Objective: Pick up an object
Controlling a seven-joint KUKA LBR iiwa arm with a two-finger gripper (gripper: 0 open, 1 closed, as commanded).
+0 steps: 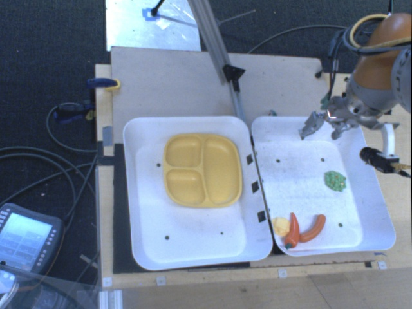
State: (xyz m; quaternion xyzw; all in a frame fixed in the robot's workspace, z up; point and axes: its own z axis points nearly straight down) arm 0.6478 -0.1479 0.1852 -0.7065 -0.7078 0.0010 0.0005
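Observation:
My gripper [324,129] hangs over the back edge of the right bin [367,237], with its two fingers spread open and nothing between them. In the right bin lie a green knobbly piece [335,181] near the middle right, and at the front an orange sausage shape [313,228], a red-orange carrot-like piece [293,230] and a small yellow piece [280,225] touching it. The left bin [148,237] bears a yellow divided plate [202,170]. All the loose pieces sit well in front of my gripper.
A slanted grey pole [212,31] with a black clamp [233,73] stands behind the bins. A blue and yellow clamp [104,83] grips the bench's left edge. A teach pendant [22,237] and cables lie on the floor at left.

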